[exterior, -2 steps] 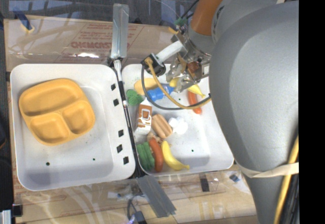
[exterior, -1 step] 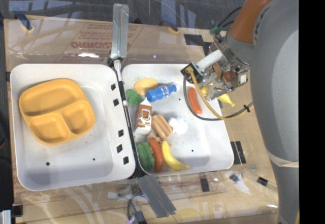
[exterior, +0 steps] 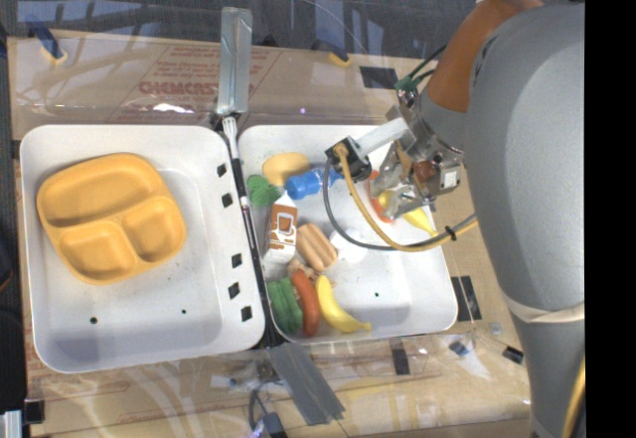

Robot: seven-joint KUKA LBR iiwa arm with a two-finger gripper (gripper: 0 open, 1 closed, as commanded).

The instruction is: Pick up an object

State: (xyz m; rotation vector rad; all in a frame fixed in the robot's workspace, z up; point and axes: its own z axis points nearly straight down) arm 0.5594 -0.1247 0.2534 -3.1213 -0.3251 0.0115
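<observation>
You see two shallow white plastic bins side by side on the desk. The left bin holds a smooth mustard-yellow divided tray with three rounded compartments. The right bin holds a scatter of glossy toy food: a pale yellow lemon-shaped piece near the far rim, a blue piece just beside it, a green leafy piece against the divider, a small white carton with an orange label, a ridged hot dog in a bun, and, near the front wall, a green vegetable, an orange carrot and a curved yellow banana lying close together.

The end effector hangs low over the right side of that bin, with cables looping beneath it. You cannot tell how it is set, since the wrist hardware covers it. A red and yellow item lies right under it, partly hidden. The other toys sit to its left, apart from it.
</observation>
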